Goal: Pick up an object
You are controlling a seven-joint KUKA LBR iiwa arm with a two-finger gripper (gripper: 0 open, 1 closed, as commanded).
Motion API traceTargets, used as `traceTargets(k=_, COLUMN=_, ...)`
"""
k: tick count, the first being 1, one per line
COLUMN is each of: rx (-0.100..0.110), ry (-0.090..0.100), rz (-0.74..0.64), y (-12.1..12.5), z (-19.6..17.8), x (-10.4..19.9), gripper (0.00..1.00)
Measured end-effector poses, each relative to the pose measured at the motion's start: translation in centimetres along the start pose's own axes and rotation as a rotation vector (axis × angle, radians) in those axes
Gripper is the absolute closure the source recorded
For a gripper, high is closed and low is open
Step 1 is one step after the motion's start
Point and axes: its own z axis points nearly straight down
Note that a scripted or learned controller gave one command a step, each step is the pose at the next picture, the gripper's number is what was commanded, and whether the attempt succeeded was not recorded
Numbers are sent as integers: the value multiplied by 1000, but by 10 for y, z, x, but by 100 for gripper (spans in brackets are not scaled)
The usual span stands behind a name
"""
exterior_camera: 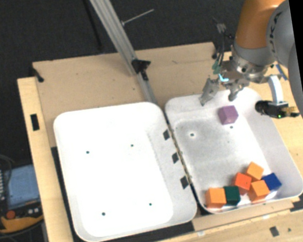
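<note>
Gripper (218,94) at far end of right bin (275,143), fingers spread apart, nothing between them, hanging from grey wrist with orange band. Just near of fingertips: purple block (228,114), lying alone on bin floor, well apart from other pieces. Likely light, rigid, smooth-faced; best taken across two opposite flat sides, fingers square to faces to avoid twisting out. At near end of same bin: cluster of orange blocks (246,181), green block (232,194) and blue block (271,181), touching or nearly so, harder to enter cleanly. To left: second white bin (70,130). Slanting metal pole (118,34) beyond far-left of gripper.
</note>
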Motion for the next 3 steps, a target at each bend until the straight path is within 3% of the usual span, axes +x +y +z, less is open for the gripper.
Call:
traceTargets(k=1, rx=-4, ry=-5, rz=-2, y=1, z=-4, x=-1, gripper=0)
traceTargets(k=3, rx=0, ry=-3, rz=-2, y=-2, z=91, x=11, gripper=0)
